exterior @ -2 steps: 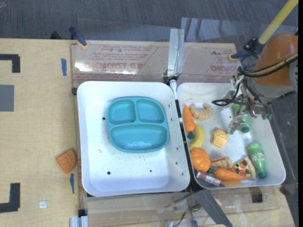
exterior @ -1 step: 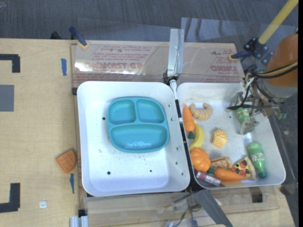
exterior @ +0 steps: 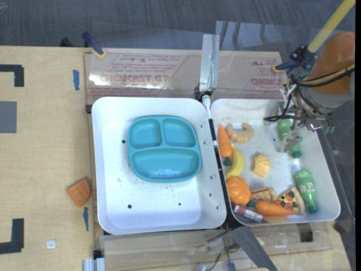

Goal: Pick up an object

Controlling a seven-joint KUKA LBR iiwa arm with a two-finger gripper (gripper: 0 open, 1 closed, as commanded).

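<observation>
Camera view: hand [exterior: 291, 133] low over right bin's [exterior: 330, 168] far right corner, finger state unreadable. Nearest candidate: green bottle [exterior: 305, 189], just toward near edge from hand, long axis running far-to-near. Corn piece [exterior: 260, 165] further left.

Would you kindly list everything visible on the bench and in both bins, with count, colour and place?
Divided plate: 1, blue, left bin.
Carrots: 2, orange, right bin, left side and front.
Croissant: 1, tan, back.
Banana: 1, yellow, beside carrot.
Corn: 1, yellow, middle.
Pumpkin: 1, orange, front left.
Pizza slice: 1, front.
Bottle: 1, green, right.
Waffle: 1, brown, on the bench left of the bins.
Gripper: 1, over the right bin's back right, by something green.
</observation>
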